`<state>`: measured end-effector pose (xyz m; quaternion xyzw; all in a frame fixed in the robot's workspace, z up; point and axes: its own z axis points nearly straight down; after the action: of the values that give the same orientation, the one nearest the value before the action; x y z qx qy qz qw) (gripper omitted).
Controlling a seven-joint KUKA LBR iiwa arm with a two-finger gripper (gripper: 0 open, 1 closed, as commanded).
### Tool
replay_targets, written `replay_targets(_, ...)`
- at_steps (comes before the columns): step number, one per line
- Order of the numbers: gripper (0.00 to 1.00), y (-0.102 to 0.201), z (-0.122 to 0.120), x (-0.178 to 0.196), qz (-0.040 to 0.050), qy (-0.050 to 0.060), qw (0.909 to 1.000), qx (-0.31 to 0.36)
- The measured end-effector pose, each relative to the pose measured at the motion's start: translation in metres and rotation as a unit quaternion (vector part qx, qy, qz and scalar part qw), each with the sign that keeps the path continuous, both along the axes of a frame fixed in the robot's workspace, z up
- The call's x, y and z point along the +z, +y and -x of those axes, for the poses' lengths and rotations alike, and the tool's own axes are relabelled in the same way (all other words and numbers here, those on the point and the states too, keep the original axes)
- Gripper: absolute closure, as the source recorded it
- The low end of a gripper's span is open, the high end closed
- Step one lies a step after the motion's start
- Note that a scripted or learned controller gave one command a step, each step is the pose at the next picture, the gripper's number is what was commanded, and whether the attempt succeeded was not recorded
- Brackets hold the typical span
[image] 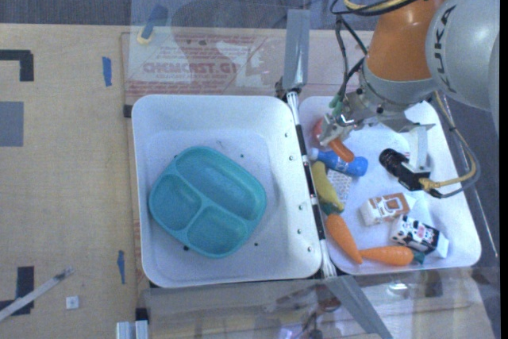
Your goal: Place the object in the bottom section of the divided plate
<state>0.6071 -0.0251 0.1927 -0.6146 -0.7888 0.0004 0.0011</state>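
Toy food crowds the right bin (464, 250), and all of it lies there, well apart from the divided plate (208, 201). The teal plate sits in the left bin (159, 119), turned at a slant, with its largest section toward the top and two smaller ones along the lower side.

The gripper (339, 125) hangs low over the upper left corner of the right bin, close to the wall between the bins, under the arm's orange band (401, 28). Whether it is open or closed cannot be told from this angle, and no item can be seen held in it.

Just below it lies a small orange piece (341, 148), touching a blue bottle-shaped toy (347, 165). A red piece (317, 128) sits beside the gripper, against the wall. Which of these is the object to move cannot be told.

Further down the same wall lies a yellow banana-like toy (325, 185), then one carrot (343, 238) at a slant and a second carrot (386, 255) lying flat along the bottom edge. A brown-and-white carton (385, 208) and a black-and-white carton (417, 234) lie near each other toward the bin's lower right.
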Motion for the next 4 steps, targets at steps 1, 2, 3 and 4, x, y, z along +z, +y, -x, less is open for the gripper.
replay_targets(1,1.0,0.055,0.056,-0.009,-0.0003,0.0,0.9939,0.11)
replay_targets(2,1.0,0.114,0.048,-0.068,0.0006,-0.003,0.9241,0.382)
replay_targets(3,1.0,0.18,0.108,0.02,-0.0003,-0.002,0.9303,0.367)
replay_targets(4,0.0,0.179,0.108,0.02,-0.0003,-0.002,0.9307,0.366)
